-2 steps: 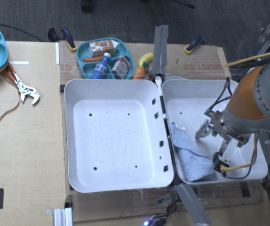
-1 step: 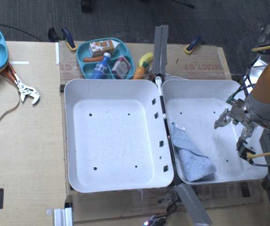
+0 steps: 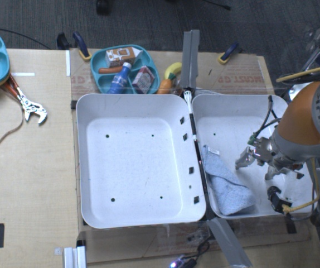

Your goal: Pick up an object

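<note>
Jaws: spread apart, nothing between the fingers as far as I can see from above. The gripper (image 3: 256, 162) hangs over the right bin, its near finger pointing toward the cloth.

Left to right across the bench: an adjustable wrench (image 3: 30, 109) lies on the wooden bench top, well apart from the bins. Behind the bins sits a teal divided tray (image 3: 97, 66) with small items, a blue bottle (image 3: 119, 77) among them. The left bin (image 3: 85, 166) comes next. In the right bin (image 3: 235, 106), a grey-blue cloth (image 3: 226, 187) lies crumpled against the left wall, running toward the near corner. It is the only candidate for a pick in that bin. The arm (image 3: 302, 119) enters from the right.

Step in hand, my reading: approach, before any grasp. The gripper sits just beside the cloth, to its right, not yet over it.

Next move calls for shifting left over the cloth's thickest fold, descending, then closing. Risk: fingers pinch only a thin edge and it slips.
</note>
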`<state>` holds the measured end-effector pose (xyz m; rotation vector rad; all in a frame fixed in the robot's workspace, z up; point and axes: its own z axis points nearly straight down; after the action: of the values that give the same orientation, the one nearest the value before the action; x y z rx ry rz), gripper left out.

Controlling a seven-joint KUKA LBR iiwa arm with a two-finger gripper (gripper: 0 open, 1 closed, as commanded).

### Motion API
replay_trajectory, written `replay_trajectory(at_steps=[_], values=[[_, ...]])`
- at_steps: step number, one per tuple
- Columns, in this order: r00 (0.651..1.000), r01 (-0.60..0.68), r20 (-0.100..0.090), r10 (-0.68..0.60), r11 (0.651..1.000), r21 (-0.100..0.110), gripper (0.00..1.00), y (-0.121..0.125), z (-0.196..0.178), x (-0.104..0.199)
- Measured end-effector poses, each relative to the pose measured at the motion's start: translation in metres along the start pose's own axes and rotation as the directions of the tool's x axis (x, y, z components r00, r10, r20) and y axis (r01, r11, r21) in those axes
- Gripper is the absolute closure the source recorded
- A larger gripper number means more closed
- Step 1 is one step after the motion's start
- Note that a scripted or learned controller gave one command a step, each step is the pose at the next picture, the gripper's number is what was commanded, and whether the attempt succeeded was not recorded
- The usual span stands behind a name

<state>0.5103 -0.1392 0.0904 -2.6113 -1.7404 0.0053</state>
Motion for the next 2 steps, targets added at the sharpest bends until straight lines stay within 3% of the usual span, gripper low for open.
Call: replay_trajectory(at_steps=[1,2], values=[[0.997,0.073,0.001,-0.073,0.997,-0.004,0.00,0.027,-0.043,-0.049],[1.000,-0.014,0.001,0.014,1.000,-0.004,0.00,0.034,-0.087,-0.059]])
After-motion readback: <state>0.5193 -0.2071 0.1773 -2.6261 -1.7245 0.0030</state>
